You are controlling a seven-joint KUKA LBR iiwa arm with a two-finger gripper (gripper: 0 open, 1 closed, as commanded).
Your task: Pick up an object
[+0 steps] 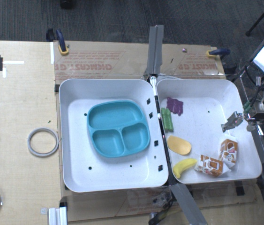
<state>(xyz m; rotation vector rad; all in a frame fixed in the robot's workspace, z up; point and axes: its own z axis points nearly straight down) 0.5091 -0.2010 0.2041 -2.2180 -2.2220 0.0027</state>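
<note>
Bench: two white bins side by side. Right bin [202, 90] holds purple piece [174, 106], green piece [168, 120], yellow oval [179, 146], banana [184, 167], two snack packets [220, 159]. Gripper [231, 121] at right wall above packets; grip state: cannot tell. Packets likely light, crinkly, slippery: pinch across narrow middle.

Two bins sit side by side on the counter [19, 102]. The left bin [71, 139] holds a divided tray [118, 128] near its middle. In the right bin [207, 95], a crumpled scrap [174, 105] lies toward the back by the shared wall, a short stick-shaped piece [168, 119] just in front of it, then an oval piece [179, 145], then a banana [183, 166] — nearest the front edge. Two small cartons [220, 159] lie right of the banana. Left of the bins, a tape ring [43, 141] rests on the counter.
</note>
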